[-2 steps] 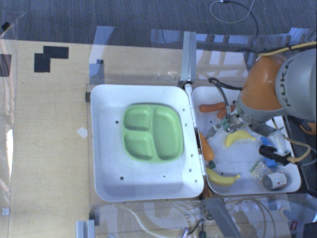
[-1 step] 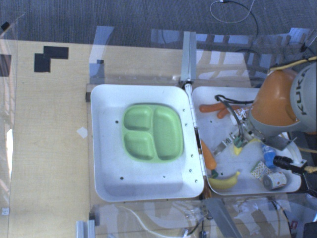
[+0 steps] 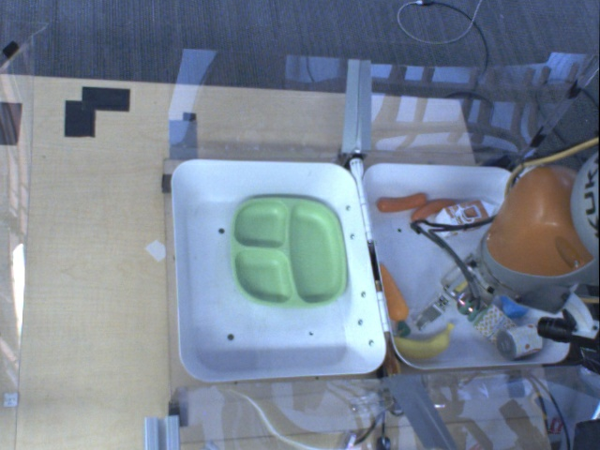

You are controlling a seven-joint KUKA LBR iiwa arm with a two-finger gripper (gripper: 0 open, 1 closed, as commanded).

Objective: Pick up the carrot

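Gripper (image 3: 441,309) hangs low in the right bin (image 3: 412,184), fingers spread with nothing between them. Left bin (image 3: 187,251) carries a green divided plate (image 3: 288,251). Beside the gripper lies a banana (image 3: 424,345) near the right bin's front-left corner. Along that bin's left wall rests the carrot (image 3: 394,293).

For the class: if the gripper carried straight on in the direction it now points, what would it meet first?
Probably the banana: the gripper slants down and left toward it. The carrot lies just beside that line. Depth is hard to judge from above.
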